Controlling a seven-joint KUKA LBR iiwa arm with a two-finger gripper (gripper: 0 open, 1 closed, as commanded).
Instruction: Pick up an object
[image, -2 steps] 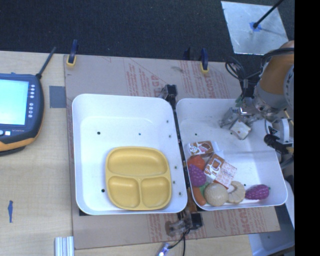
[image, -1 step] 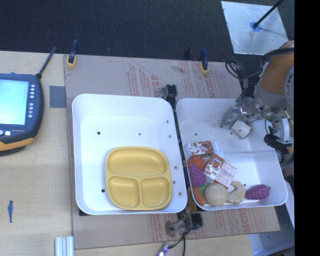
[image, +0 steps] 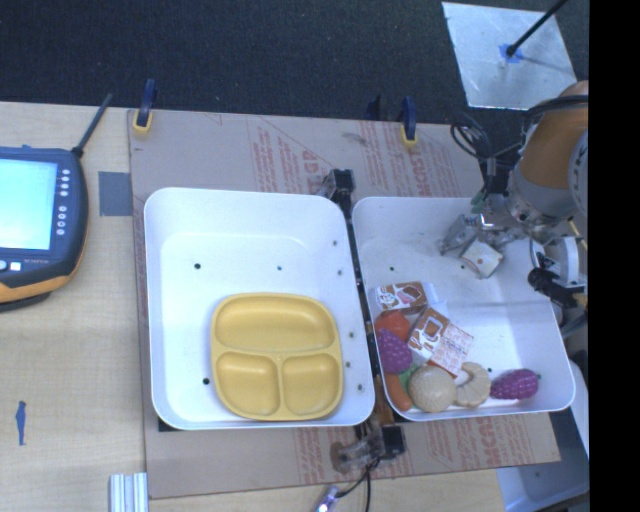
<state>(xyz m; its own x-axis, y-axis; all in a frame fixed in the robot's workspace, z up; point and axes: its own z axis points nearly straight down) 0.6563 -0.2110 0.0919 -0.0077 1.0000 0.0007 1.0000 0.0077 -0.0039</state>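
Claw over the right bin's far end

Nearest me I see toy food (image: 440, 365) heaped in the right bin (image: 520, 310) (yellow tray (image: 277, 355) in the left bin (image: 180, 300)); farther back my claw (image: 478, 240) hangs, grip state unreadable.

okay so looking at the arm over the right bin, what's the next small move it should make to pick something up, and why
Probably shift the claw toward the near side of the right bin. It sits over the bin's bare far part, while the items, such as the snack packet and purple grapes, lie clustered along the near edge.
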